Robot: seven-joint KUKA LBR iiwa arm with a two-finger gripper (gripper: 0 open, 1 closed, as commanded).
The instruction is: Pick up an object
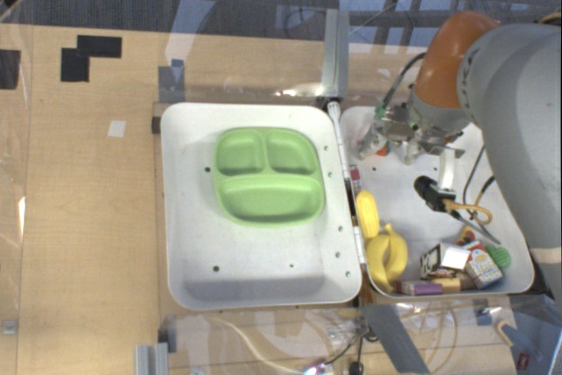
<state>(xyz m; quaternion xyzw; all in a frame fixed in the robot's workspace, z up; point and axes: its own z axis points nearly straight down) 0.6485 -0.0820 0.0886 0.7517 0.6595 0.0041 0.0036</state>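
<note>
My gripper (376,143) hangs low over the far left corner of the right bin (399,189), with bare white floor beneath it. Nothing shows in its grasp. Against that bin's left wall lie a yellow banana (366,213) and, nearer the front, a curved yellow bunch (387,255). The front right corner holds a small carton (482,267), a green piece (500,257), a black-and-white box (444,259) and a purple pen (427,286). All of these lie well in front of the gripper.
The left bin (189,189) holds a green divided plate (267,174) in its middle. A metal post (335,57) stands behind the wall between the two bins. The grey arm (518,110) covers the right bin's far right side.
</note>
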